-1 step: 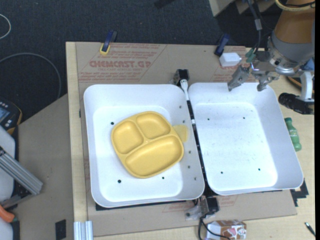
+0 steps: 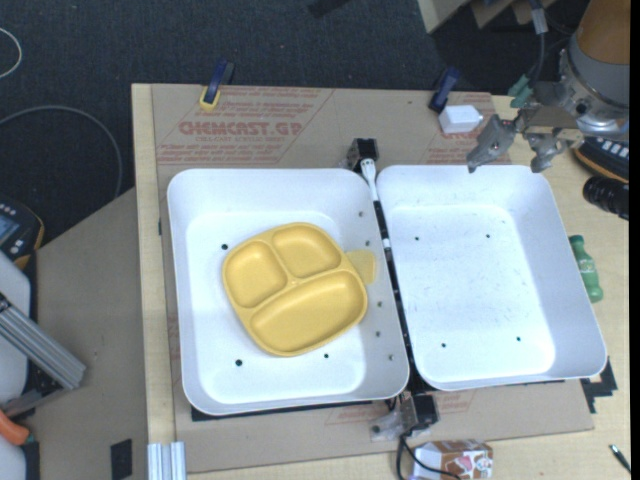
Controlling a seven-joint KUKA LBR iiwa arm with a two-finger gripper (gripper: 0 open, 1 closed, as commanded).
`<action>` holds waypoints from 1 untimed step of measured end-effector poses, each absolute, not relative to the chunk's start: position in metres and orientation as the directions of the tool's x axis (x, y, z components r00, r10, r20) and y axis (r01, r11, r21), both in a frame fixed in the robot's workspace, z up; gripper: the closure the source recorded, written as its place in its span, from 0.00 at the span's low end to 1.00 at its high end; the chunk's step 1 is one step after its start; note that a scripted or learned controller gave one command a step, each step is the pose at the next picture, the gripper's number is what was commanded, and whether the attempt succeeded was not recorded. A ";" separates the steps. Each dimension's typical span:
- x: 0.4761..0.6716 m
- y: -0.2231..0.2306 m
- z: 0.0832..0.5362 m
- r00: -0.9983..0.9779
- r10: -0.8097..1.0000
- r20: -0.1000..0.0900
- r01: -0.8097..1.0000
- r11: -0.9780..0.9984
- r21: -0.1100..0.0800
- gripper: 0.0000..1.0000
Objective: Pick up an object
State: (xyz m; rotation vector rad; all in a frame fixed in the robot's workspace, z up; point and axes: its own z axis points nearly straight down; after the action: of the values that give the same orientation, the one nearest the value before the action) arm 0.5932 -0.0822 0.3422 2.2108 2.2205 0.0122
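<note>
- A yellow divided plate (image 2: 294, 287) lies flat in the left bin (image 2: 190, 298), near its middle.
- The right bin (image 2: 560, 308) sits just beside it.
- The gripper (image 2: 515, 144) hangs above the right bin's far edge, fingers spread wide, holding nothing.

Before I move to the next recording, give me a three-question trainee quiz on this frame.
1. True or false: the yellow plate lies in the left bin.
2. How many compartments does the plate have?
3. The hand is: A) over the plate, B) near the right bin's far edge, C) in front of both bins.

Key: 1 true; 2 three; 3 B.
</note>
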 end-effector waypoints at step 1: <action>0.552 0.028 0.455 -0.015 1.000 0.005 1.000 0.014 0.016 0.00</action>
State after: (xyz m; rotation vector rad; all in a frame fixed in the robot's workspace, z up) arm 0.5519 0.0280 0.4553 2.1999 2.2319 0.0243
